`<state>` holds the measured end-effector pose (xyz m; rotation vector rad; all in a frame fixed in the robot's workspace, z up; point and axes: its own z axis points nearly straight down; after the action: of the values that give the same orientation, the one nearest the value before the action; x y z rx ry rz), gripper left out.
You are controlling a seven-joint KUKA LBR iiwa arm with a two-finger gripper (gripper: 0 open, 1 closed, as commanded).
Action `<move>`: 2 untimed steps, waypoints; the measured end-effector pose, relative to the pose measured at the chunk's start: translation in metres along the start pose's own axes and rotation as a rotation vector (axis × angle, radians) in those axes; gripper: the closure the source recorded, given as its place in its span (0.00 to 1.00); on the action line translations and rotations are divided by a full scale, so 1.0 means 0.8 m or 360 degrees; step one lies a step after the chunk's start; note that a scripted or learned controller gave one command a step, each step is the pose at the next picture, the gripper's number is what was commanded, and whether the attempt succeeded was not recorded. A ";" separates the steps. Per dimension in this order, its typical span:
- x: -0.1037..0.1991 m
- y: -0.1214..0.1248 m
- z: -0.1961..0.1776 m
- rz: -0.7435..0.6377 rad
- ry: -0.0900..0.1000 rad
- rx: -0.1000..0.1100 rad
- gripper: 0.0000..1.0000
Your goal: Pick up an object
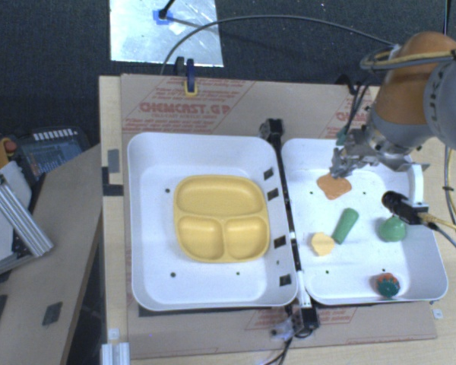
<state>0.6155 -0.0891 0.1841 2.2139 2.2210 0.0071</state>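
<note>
A brown board printed with red lettering covers the worktop [213, 105], and on it sit two shallow white bins side by side, smooth and glossy with rounded corners. The left bin [148, 226] holds a yellow plastic tray [220, 217] with three moulded compartments. In the right bin [425, 272] the claw [342, 167] hangs low over the back left part, right above a flat orange wedge [334, 186] that lies on the bin floor; its tips reach about to the wedge's upper edge, though whether they touch it, or stand apart or together, I cannot tell. Nearer the front, well apart from the claw, lie a matte green cylinder [345, 225] on a slant, a small pale yellow block [322, 243] just beside its lower end, a green rounded piece [393, 229] to the right, and a mottled ball [387, 284], green and reddish, near the front rim.
</note>
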 end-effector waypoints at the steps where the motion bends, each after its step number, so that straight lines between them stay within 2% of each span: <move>1: 0.000 0.002 -0.039 -0.0001 0.0000 0.0004 1.00; 2: 0.061 -0.012 -0.055 -0.0009 0.0005 0.0008 1.00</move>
<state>0.6053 -0.0401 0.2276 2.2113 2.2312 0.0049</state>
